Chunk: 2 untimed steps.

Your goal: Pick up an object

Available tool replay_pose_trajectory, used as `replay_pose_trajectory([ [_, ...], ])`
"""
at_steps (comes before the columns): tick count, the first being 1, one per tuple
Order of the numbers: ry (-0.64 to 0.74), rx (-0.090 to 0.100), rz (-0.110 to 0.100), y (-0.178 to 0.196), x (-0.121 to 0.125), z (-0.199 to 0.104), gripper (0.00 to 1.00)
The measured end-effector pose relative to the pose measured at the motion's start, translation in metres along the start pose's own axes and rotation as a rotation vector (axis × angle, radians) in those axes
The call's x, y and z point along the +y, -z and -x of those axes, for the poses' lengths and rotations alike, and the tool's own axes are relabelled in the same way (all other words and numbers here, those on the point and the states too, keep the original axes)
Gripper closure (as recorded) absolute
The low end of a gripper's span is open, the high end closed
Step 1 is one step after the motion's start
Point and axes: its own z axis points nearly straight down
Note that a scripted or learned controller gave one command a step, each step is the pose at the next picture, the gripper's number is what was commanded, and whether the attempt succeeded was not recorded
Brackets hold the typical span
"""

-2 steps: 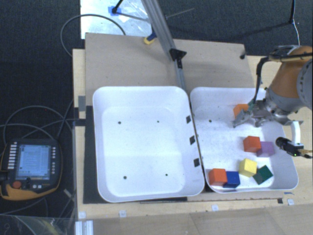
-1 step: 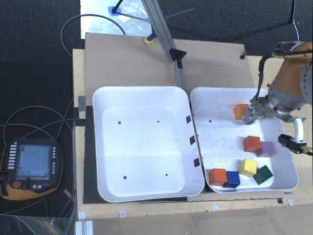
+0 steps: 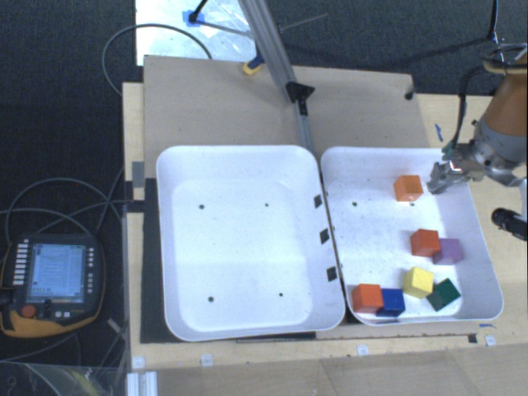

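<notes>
Gripper [image 3: 443,174] sits at 3 o'clock of the orange cube [image 3: 408,188] in the right bin [image 3: 487,246]; finger state cannot be determined. Risk: offset descent nudges cube instead of straddling it.

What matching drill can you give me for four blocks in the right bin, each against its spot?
Things:
1. yellow block
2. purple block
3. blue block
4. green block

Places:
A. touching the near-left orange block
B. beside the red-orange block
C. near-right corner
D. between the blue and green blocks

Pairs: 1-D, 2-B, 3-A, 4-C
</notes>
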Motion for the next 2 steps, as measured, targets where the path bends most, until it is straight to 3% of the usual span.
replay_pose_trajectory([
  [2, 0.002, 0.0, 0.0, 0.114, 0.004, -0.005, 1.0],
])
